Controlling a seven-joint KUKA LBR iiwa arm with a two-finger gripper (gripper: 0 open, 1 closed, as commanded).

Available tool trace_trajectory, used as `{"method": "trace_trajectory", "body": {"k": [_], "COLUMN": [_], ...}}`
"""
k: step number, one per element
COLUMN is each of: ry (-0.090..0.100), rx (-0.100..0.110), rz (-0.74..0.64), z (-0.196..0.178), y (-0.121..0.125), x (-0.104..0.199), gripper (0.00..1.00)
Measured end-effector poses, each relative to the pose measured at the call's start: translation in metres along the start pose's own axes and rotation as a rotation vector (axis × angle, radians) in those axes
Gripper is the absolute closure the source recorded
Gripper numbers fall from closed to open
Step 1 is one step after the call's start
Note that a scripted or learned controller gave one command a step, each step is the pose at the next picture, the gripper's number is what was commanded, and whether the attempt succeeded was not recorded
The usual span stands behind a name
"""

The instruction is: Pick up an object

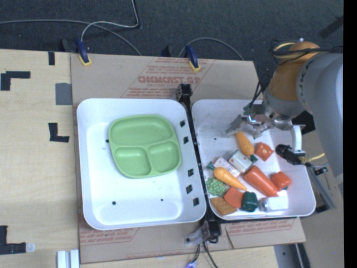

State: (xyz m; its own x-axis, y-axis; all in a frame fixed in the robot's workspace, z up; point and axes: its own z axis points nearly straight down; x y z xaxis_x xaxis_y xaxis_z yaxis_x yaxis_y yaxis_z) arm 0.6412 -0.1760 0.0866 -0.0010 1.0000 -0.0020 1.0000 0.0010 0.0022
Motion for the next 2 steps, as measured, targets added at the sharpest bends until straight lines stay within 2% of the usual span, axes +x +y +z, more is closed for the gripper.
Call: {"method": "trace_trajectory", "body": {"k": [1,2], "ry": [-0.002,0.003], "rx": [-0.002,0.001], "rz": [0.000,-0.003], "z": [-0.010,-0.041], "y": [0.001,0.028], "x": [0.000,0.070], "gripper": [1.00,1.00]}}
